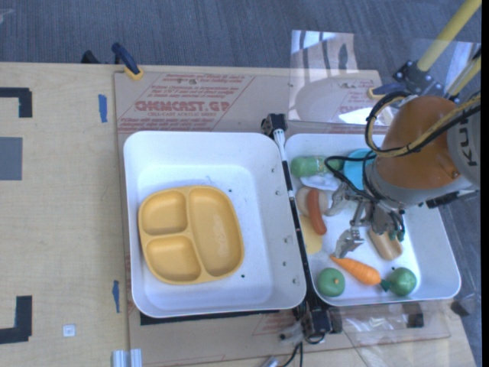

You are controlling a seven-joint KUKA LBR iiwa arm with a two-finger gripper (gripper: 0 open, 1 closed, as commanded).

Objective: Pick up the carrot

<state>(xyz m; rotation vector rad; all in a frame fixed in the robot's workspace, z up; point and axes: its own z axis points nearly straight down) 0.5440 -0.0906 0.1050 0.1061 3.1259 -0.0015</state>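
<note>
Two shallow white plastic bins sit side by side on the bench. The left bin (153,159) contains one yellow three-compartment plastic tray (191,233). The right bin (439,270) contains one orange toy carrot (359,270) near its front wall, lying between two green round toy fruits (331,282) (401,281), plus one hot dog in a bun (314,211) and one green vegetable (306,167). One two-finger gripper (353,239) hangs just above the carrot, fingers spread, grasping nothing. Red lettering on the cardboard sheet (183,102) behind the bins is not legible.
</note>
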